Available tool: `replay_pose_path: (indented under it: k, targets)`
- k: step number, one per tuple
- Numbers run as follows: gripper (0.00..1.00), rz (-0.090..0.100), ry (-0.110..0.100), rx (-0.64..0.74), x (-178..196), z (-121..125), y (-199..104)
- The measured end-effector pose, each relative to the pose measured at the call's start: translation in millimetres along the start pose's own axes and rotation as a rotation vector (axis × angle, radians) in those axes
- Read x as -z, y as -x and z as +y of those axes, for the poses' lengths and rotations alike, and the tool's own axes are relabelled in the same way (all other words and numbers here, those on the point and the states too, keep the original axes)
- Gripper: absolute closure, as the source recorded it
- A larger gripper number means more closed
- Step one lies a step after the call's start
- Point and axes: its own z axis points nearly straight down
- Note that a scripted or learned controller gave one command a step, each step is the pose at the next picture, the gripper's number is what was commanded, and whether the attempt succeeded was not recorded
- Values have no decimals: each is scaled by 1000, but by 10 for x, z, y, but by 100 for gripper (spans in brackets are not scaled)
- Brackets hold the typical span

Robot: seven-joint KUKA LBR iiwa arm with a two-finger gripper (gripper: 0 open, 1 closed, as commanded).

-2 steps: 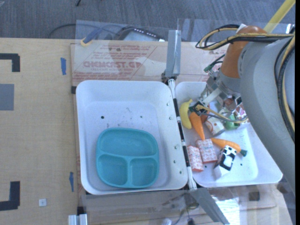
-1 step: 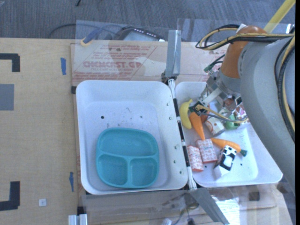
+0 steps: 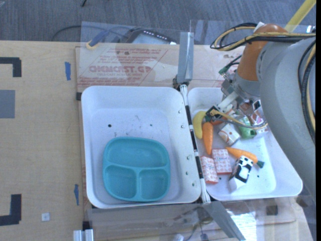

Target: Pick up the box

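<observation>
Two red and white patterned boxes lie side by side near the front of the right bin (image 3: pixel 281 185), one (image 3: pixel 221 160) beside the other (image 3: pixel 209 170). A small white and brown box (image 3: pixel 229 133) lies further back, near the bin's middle. My gripper (image 3: pixel 223 107) hangs low over the back of the right bin, just behind that small box and beside the banana (image 3: pixel 198 123). Nothing is visibly held in it. The arm hides part of the bin's back right corner.
Two carrots (image 3: pixel 207 138) (image 3: pixel 242 155), a green item (image 3: pixel 247 131), a black and white cow-patterned item (image 3: pixel 243 168) and a printed carton (image 3: pixel 255 115) also lie in the right bin. The left bin (image 3: pixel 100 104) holds a teal divided plate (image 3: pixel 136 168).
</observation>
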Motion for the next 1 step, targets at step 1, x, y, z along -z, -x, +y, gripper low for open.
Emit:
replay_pose_path:
  k: [1]
  targets:
    - [100,-2,-3,-315,879,-658,256]
